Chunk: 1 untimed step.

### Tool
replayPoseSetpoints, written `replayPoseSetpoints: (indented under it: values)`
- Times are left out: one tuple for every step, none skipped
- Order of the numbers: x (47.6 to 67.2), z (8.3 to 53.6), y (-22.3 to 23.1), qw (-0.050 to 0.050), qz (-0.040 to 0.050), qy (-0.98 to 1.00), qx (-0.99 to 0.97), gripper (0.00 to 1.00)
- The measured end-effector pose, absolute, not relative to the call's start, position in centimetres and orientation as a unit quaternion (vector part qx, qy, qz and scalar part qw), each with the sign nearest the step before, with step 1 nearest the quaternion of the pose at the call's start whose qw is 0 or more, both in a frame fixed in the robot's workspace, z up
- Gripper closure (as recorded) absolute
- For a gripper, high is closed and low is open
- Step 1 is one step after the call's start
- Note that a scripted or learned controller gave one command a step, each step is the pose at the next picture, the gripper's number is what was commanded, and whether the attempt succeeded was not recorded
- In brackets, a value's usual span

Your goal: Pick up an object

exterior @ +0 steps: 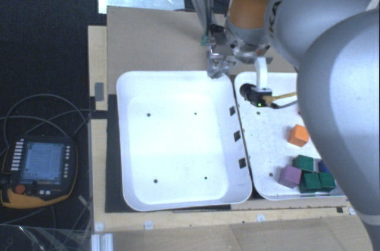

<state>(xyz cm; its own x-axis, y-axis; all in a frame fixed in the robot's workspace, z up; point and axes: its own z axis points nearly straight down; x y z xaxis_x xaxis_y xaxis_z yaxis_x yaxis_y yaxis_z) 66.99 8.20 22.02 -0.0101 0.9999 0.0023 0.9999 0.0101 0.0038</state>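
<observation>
My gripper (pixel 217 70) hangs over the far right corner of the left bin (pixel 133 184), close to the divide between the two bins. Nothing shows between its fingers. In the right bin (pixel 261 187) lie an orange block (pixel 298 135), a purple block (pixel 290 175), a green block (pixel 305 163), a second green block (pixel 313 183) and a blue block (pixel 323 167). These blocks sit near the right bin's front right, well away from the gripper. The arm's grey body covers the rest of the right bin.
A teach pendant (pixel 40 170) with its cable lies on the floor to the left of the bench. Brown bench board (pixel 160 42) runs behind the bins. Black clips (pixel 236 136) line the rim between the bins.
</observation>
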Motion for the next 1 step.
replayPoseSetpoints:
  values:
    - [66.93,22.05,7.85,0.001,0.0005,0.709,0.705,0.00]
